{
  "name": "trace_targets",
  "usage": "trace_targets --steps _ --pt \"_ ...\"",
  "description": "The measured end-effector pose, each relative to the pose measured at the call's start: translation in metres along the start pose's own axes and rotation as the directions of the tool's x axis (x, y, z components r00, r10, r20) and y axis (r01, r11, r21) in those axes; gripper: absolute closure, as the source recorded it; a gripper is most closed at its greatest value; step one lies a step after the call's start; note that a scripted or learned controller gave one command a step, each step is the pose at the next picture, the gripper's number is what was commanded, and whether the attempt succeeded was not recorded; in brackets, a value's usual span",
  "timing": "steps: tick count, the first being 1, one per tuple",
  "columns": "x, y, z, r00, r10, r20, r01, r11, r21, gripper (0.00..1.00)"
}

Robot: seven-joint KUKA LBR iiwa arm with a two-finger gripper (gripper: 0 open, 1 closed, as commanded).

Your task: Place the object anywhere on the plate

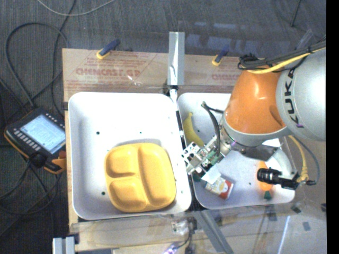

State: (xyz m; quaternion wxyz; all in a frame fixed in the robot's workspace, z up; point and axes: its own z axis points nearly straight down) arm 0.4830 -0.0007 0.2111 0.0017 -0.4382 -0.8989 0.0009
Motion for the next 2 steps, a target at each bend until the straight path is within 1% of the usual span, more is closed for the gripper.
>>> trace_targets --steps 1,2 --pt "0.097 0.0755 0.0211 0.999 -0.039 0.001 0.039 0.999 0.001 1.0" --pt "0.0967 0.0755 0.0209 0.999 -0.038 0.001 0.038 0.999 0.0 0.0"
